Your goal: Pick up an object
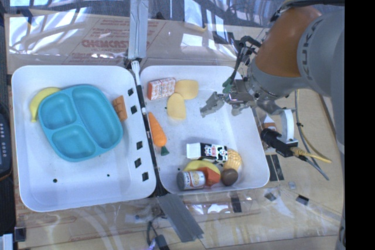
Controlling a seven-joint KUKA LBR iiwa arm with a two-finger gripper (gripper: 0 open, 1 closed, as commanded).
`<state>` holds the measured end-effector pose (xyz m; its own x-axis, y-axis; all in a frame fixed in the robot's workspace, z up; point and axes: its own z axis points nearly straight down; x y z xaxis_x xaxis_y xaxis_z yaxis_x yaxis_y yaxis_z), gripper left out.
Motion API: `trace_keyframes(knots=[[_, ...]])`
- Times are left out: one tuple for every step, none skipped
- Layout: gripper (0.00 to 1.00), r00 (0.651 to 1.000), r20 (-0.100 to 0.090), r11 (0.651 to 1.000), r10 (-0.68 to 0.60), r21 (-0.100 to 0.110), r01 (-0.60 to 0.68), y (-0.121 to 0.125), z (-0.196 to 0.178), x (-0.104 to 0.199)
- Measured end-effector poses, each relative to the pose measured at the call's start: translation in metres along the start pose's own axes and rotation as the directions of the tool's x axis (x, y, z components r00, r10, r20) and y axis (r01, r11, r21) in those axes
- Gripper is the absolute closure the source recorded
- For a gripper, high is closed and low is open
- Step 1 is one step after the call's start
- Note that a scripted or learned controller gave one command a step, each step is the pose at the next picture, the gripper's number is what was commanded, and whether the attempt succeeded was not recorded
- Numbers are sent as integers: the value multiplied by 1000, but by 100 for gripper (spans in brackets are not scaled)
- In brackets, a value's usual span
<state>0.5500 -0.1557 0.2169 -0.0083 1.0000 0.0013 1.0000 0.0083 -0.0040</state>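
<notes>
Two white bins sit side by side: the left bin (23,184) carries a blue divided plate (79,121) with a banana (40,98) at its edge; the right bin (249,126) holds a carrot (157,130), a milk carton (207,151) and a tin can (191,180). The gripper (212,105) hovers over the right bin, holding nothing; whether its jaws stand wide or narrow I cannot tell

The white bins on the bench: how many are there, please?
2. The left bin holds a blue divided plate and a banana. The right bin holds the carrot and other food items; the gripper is above it.
</notes>
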Motion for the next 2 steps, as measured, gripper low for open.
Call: trace_keyframes(knots=[[0,999,1,999,-42,-2,42,37,126,34],[0,1000,1,1000,1,-4,-1,102,119,36]])
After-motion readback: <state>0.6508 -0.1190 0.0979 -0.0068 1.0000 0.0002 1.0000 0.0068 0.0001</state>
